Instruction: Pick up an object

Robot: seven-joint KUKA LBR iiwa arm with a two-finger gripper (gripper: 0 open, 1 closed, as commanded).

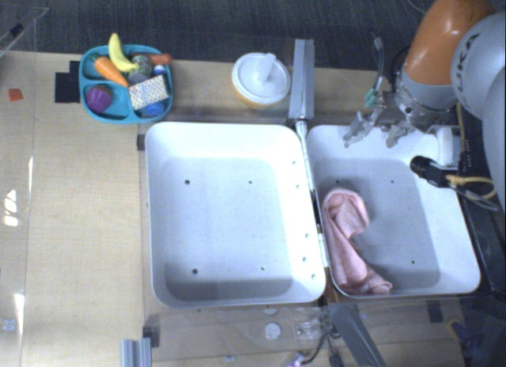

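A pink cloth (348,239) lies crumpled along the left side of the right bin (443,278), reaching down to its near-left corner. My gripper (371,132) hangs over the far edge of that bin, well above and behind the cloth. Its two fingers are spread apart with nothing between them. The grey arm with its orange band (439,29) comes in from the upper right.
The left bin (229,215) sits beside the right one. On the bench behind it stand a blue tray (122,81) of toy food and a white lidded bowl (261,78). A metal post (301,81) rises between the bins at the back.
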